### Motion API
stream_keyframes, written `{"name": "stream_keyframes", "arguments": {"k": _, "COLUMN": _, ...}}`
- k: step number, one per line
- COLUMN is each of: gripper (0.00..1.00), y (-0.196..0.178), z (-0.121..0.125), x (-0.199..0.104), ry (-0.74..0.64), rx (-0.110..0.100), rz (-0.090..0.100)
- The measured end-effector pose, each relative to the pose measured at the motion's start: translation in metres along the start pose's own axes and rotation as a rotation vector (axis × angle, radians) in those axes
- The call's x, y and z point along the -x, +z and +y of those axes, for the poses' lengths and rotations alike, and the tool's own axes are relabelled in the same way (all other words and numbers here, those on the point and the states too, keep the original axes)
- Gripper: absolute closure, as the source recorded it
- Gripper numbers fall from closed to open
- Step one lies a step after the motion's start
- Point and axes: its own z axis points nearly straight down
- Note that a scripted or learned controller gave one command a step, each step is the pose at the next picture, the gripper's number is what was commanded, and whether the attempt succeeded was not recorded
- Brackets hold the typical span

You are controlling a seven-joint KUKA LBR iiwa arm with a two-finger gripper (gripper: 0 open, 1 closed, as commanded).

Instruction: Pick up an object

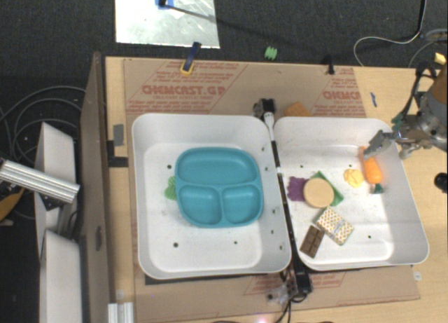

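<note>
The right bin holds several small items. An orange carrot lies near its right wall, with a yellow piece beside it. Near the bin's middle are a round tan cookie, a purple piece and a green leaf. A patterned wafer and a brown chocolate bar lie nearer the front. My gripper hangs over the bin's right rim, just above and behind the carrot, and I see nothing in it.
In the left bin sits a blue divided plate, with a small green item at its left edge. A black divider runs between the bins. Cardboard lies behind them.
</note>
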Motion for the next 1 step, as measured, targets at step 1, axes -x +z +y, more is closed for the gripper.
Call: {"name": "stream_keyframes", "arguments": {"k": 1, "gripper": 0.00, "y": 0.1099, "z": 0.0365, "x": 0.0032, "ry": 0.000, "rx": 0.018, "rz": -0.009}}
